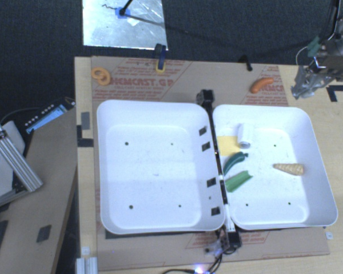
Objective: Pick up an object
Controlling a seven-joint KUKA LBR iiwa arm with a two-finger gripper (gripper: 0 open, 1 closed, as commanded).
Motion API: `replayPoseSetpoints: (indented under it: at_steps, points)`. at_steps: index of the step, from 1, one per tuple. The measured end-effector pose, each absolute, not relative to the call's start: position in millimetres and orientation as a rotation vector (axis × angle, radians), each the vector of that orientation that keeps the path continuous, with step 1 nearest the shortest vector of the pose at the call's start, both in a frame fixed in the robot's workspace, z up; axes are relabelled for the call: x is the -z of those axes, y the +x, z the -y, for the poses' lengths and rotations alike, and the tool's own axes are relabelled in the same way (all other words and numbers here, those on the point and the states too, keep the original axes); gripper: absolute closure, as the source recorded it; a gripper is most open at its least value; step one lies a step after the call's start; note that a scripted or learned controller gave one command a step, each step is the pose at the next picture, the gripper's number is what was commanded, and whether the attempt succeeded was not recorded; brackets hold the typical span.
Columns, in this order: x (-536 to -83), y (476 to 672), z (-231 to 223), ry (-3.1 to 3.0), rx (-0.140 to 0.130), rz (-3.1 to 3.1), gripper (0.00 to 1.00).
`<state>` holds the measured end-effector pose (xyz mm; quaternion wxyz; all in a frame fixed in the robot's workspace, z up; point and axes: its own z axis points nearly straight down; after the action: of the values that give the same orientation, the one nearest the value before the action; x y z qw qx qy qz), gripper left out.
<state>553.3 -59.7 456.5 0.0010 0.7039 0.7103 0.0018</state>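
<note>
Beyond the right bin [317,153] rim, gripper [306,87] hovers; finger state indeterminate. Cone [289,168] lies inside that bin, apart from 2 green pieces [236,170]. Risk: cone rolls from closing fingers.

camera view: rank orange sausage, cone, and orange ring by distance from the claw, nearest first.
From the claw, at upper right:
1. Orange sausage, on the cardboard above the right bin.
2. Cone, inside the right bin, right side.
3. Orange ring, far upper left on the cardboard.
</note>
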Motion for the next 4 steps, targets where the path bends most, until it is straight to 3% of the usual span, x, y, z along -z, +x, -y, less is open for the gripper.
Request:
replayPoseSetpoints:
  at_steps: [1, 2, 3, 4]
  points:
    - [-343, 571.9, -45, 2.211, 0.007, -2.244, 1.00]
    - [-351, 577.4, -72, 2.212, -0.004, -2.229, 1.00]
    - [-386, 565.5, -135, 2.209, -0.010, -2.233, 1.00]
    - [-413, 569.8, -173, 2.211, -0.009, -2.229, 1.00]
